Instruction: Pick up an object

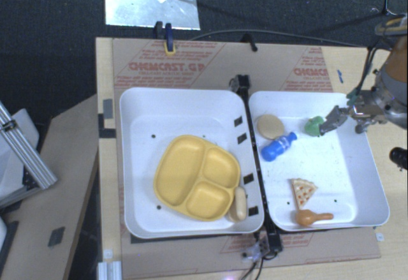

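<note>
Your gripper [329,124] sits low over the right bin [376,189], its tips right against the green object [313,125], which looks like the target because it lies closest to the reach; whether it is clenched, released, or has the object, you cannot tell from this angle. Beyond the green object, away from the arm, lie the blue bottle [278,147] and the tan disc [271,125], near enough that a wide approach could nudge them.
</note>
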`<state>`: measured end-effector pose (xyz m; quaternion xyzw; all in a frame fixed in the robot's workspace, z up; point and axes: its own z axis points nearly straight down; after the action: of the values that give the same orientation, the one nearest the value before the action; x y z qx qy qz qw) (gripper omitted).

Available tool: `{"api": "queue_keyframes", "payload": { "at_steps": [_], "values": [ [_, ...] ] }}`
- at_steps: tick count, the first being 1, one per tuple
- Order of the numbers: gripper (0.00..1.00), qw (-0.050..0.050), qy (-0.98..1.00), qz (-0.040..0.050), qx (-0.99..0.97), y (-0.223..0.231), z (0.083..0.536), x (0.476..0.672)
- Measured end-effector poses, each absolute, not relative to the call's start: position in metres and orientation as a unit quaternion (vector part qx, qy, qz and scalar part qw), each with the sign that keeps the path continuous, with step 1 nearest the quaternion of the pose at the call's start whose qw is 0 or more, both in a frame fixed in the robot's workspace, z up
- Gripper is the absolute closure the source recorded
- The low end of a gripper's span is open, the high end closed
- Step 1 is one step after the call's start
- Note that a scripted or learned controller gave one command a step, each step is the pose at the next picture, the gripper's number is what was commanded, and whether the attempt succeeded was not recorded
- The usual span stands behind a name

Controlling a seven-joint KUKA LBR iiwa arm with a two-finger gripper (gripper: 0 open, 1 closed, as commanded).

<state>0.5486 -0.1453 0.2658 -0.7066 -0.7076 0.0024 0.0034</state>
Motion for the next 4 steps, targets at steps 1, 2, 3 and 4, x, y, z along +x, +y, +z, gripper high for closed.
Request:
{"api": "queue_keyframes", "payload": {
  "at_steps": [1,2,3,4],
  "values": [
    [0.0,-0.001,-0.708,-0.0004,-0.706,-0.145,0.271,0.551],
    [0.0,0.001,-0.708,0.0008,-0.707,-0.151,0.212,0.545],
    [0.0,0.0,-0.707,0.0002,-0.707,-0.151,0.17,0.542],
    [0.0,0.001,-0.708,0.0005,-0.707,-0.148,0.127,0.539]
  ]
}}
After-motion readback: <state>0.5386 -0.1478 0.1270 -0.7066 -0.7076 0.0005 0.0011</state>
